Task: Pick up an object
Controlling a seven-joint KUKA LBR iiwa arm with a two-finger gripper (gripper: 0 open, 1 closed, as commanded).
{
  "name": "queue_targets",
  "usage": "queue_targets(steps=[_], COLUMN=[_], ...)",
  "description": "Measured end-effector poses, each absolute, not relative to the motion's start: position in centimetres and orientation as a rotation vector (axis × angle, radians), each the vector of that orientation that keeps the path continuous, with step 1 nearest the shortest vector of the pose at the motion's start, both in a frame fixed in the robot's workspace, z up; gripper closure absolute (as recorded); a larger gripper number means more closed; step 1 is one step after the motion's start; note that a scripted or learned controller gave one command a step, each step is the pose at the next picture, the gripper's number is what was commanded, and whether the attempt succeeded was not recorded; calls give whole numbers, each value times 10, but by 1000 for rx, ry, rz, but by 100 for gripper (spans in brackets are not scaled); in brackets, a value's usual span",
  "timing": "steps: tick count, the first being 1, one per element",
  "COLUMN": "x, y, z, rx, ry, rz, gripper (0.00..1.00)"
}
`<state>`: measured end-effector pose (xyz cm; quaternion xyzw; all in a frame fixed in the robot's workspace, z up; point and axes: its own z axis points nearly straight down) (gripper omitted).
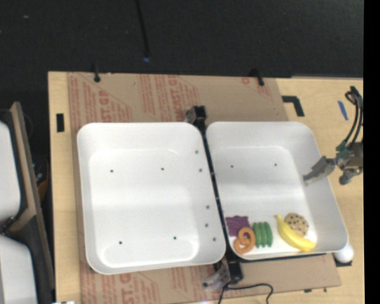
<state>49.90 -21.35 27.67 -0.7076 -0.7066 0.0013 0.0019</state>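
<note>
Five candidates: a yellow toy banana (296,237), a brown speckled cookie-like disc (297,221), a green ribbed piece (263,233), an orange ring (245,240) and a purple lumpy piece (237,223). All lie in a cluster along one edge of the right-hand shallow white bin (259,138).
Jaws: the gripper (334,168) sits over that bin's far-right rim. Nothing is seen held in it. I cannot tell how far open it is, as it is small and partly cut off at the edge of the view.
Key relation: the whole cluster lies toward the near side of the view from the jaws and a little to their left, well apart from them. Bare bin floor lies between.
Nearest to the jaws: the cookie-like disc and the banana. The banana lies just beyond the disc, touching or nearly touching it.
Farther from the jaws: the green piece, then the orange ring and the purple piece, which sit close together by the divider between the bins.
Banana long axis: a diagonal. One tip points up and away from the jaws' side toward the green piece. The other tip points toward the bin's corner on the jaws' side.
Green piece long axis: roughly parallel to the bin's side walls, running toward and away from the jaws' row.
Judgement: the banana or the disc looks like the shortest reach. A grip across the banana's narrow width would likely call for a wrist turn to match that diagonal.
Other bin: the left-hand white bin (145,138) lies across the divider, far from the jaws.
Counter: a tan board (145,97) carries both bins.
</note>
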Motion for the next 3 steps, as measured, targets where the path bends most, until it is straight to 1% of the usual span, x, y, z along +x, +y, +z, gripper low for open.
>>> queue_targets(steps=[1, 2, 3], x=[500, 503, 502], y=[-213, -206, -214], z=[279, 220, 176], rx=[-2223, -2218, -2221], ry=[-2222, -2219, -2218], rz=[-1, 3, 3], gripper=[0, 0, 0])
